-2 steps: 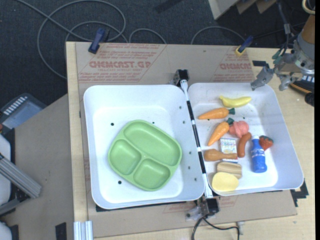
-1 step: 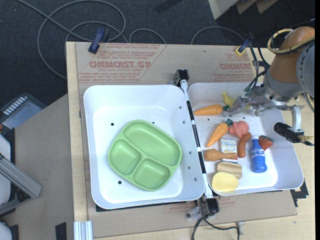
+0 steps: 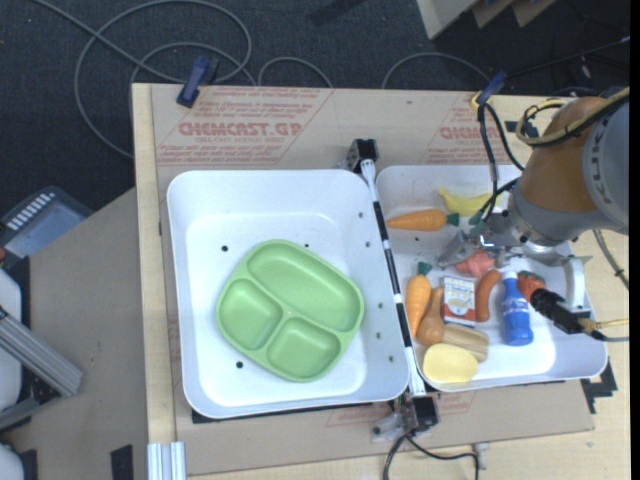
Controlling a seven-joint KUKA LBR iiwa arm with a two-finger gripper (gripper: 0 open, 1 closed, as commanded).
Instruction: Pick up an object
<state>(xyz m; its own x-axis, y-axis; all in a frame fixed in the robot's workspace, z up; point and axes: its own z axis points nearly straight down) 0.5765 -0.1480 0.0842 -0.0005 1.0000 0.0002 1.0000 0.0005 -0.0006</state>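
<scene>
My gripper (image 3: pixel 466 248) reaches down into the right bin (image 3: pixel 570 363) from the right, low over a pink item (image 3: pixel 480 265) near the bin's middle. Around it lie an orange carrot (image 3: pixel 416 221), a yellow piece (image 3: pixel 462 202), a second carrot (image 3: pixel 417 294), a red and white carton (image 3: pixel 458 299), a red sausage (image 3: pixel 487 294) and a blue bottle (image 3: pixel 515 313). Nearer the front lie a bread roll (image 3: pixel 464 339) and a pale yellow lemon (image 3: pixel 450 365). The wrist hides part of the pink item.
The left bin (image 3: pixel 200 208) holds a green divided plate (image 3: pixel 290 310). A metal divider with clamps (image 3: pixel 385 258) runs between the bins. The grey and orange arm (image 3: pixel 570 173) covers the right bin's far right corner. Cables trail over the bench's back edge.
</scene>
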